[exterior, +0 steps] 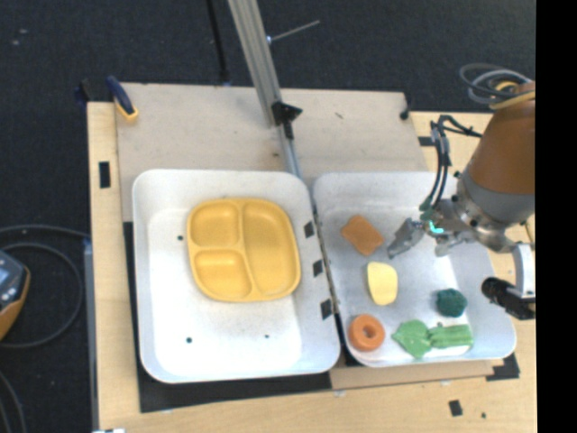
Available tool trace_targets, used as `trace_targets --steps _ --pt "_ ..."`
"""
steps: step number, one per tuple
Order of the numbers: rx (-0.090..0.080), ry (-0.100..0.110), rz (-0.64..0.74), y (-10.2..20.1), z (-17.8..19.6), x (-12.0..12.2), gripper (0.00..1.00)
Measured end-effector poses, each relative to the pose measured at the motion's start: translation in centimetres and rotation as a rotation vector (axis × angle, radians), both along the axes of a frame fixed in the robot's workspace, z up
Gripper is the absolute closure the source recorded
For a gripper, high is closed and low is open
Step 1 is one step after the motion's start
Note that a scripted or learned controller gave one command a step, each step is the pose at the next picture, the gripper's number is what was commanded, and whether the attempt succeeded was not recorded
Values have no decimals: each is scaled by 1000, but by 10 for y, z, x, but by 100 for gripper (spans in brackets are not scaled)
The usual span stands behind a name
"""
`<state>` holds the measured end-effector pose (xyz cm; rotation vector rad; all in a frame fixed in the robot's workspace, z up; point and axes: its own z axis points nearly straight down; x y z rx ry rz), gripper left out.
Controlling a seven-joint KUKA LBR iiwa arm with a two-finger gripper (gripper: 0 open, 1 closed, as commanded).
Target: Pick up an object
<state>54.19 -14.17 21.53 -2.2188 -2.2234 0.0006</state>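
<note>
We see 2 white bins on the bench: the left bin point(162, 332) carries a yellow 3-compartment plate point(243, 247) near its middle. Over the right bin point(361, 188) hangs the gripper point(407, 238); whether it is spread, we cannot tell. Along the front edge lie a green toy point(431, 337) and an orange ring point(366, 332); nearer the middle, a yellow block point(382, 283), a brown block point(361, 234), a dark green ball point(451, 302).
</note>
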Motion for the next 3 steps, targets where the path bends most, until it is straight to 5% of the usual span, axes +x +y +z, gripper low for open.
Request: trace_targets --steps 1,3 --pt "0 -2 0 0 1 0 0" --pt "-1 2 -3 8 -110 -2 0"
